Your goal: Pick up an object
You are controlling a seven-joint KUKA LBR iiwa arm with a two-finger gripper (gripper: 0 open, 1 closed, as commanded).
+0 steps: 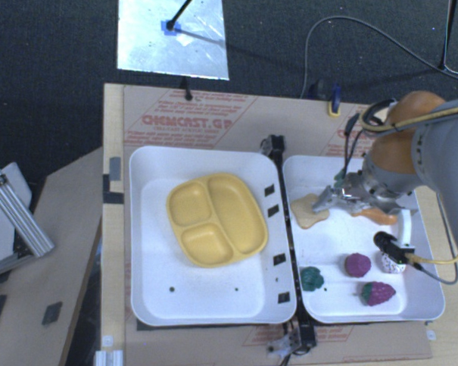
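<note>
From the camera view we see the gripper (328,199) low in the right bin (428,297), near its upper left part. A flat tan piece (309,212) lies just at the tips, touching or nearly so; we cannot tell whether the fingers are released or clenched, nor whether the piece sits between them. An orange piece (379,216) shows just beside the gripper body, partly hidden under it.

The arm (435,149) comes in from the right, its grey body bent down over the bin's upper right, the orange band (402,133) above the wrist, and the gripper pointing left towards the divider between the bins.

We count in the right bin: one tan piece, one orange piece, one dark green object (311,278), one round magenta object (357,264), one magenta berry-like object (379,293), and one small white patterned object (394,263) near the right wall. The left bin (144,296) holds one yellow divided plate (216,218) with three compartments. Both bins rest on the table (61,209).
</note>
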